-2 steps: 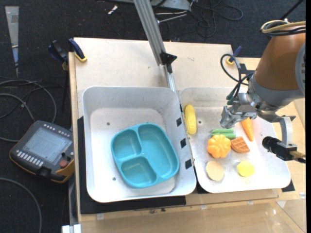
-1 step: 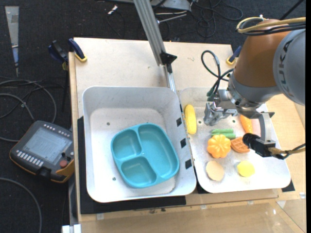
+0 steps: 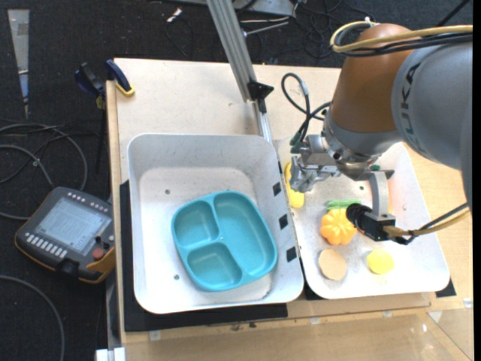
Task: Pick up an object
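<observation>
Taking the right bin (image 3: 421, 273) as the landmark: at its near edge lie a round tan disc (image 3: 332, 265) and a small yellow ball (image 3: 380, 262). Just behind them sits a lumpy orange-yellow pepper-like toy (image 3: 337, 227), smooth and probably plastic. At the bin's left wall the gripper (image 3: 303, 177) hangs over a small yellow piece (image 3: 296, 198); whether it grips anything I cannot tell. Left of that bin, the other bin (image 3: 143, 201) holds a glossy blue divided tray (image 3: 222, 240).

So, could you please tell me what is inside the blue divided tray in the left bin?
The blue divided tray shows three compartments with nothing lying in them. The bin floor directly beneath it is covered.
</observation>
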